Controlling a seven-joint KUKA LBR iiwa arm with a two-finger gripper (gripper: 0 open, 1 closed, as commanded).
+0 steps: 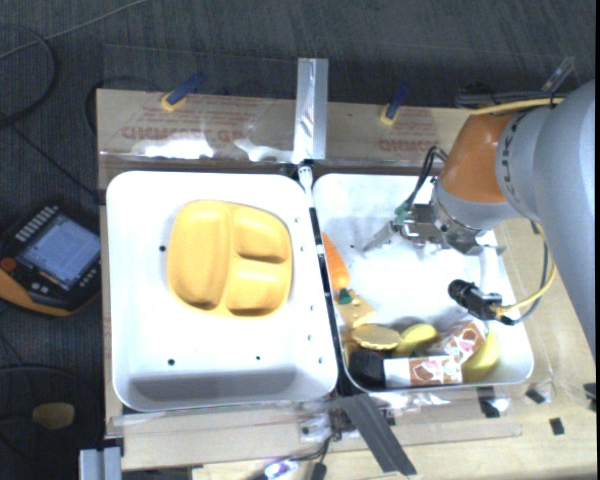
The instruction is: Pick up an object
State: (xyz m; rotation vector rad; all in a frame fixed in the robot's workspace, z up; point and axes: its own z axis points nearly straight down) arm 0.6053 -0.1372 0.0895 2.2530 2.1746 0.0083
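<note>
The grey arm (550, 158) with its orange band reaches in from the right and bends down over the right bin (352, 196), where the gripper (432, 230) hangs above the bare upper part of the bin floor; whether it is clenched or released cannot be told from this slanted view, and nothing is visibly held by it. The objects to pick lie crowded along the near edge and left wall of that bin, apart from the gripper: a toy carrot (334, 265) rests against the left wall, a round brown cookie-like piece (374, 338) sits below it, a pale yellow-green fruit (417, 337) lies just beside that, a flat printed packet (435, 366) with a dark end stretches along the near wall, and a yellow banana (485, 356) touches the packet's right end. A black cable fitting (472, 296) with a yellow wire hangs near the arm above these items. The left bin (130, 368) holds a yellow divided tray (228, 256) with three compartments, lying near its middle. A handheld control pendant (42, 258) rests on the floor to the left of the bench.
</note>
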